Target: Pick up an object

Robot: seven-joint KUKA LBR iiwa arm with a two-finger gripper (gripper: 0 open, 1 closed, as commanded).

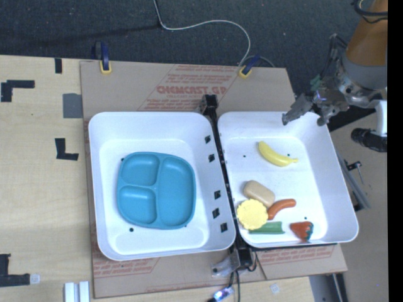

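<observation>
Camera view: the gripper (pixel 306 114) is held with its fingers spread and nothing between them above the far rim of the right bin (pixel 334 145), so the near banana (pixel 276 154) can be missed or pushed if the descent is badly centred.

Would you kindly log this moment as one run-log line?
gripper: open, above right bin's far edge, holding nothing | nearest: banana | blue plate: in left bin

Robotics lab: clamped cardboard (pixel 189 87) under twin white bins (pixel 104 131); taped floor marks (pixel 16 90)
</observation>
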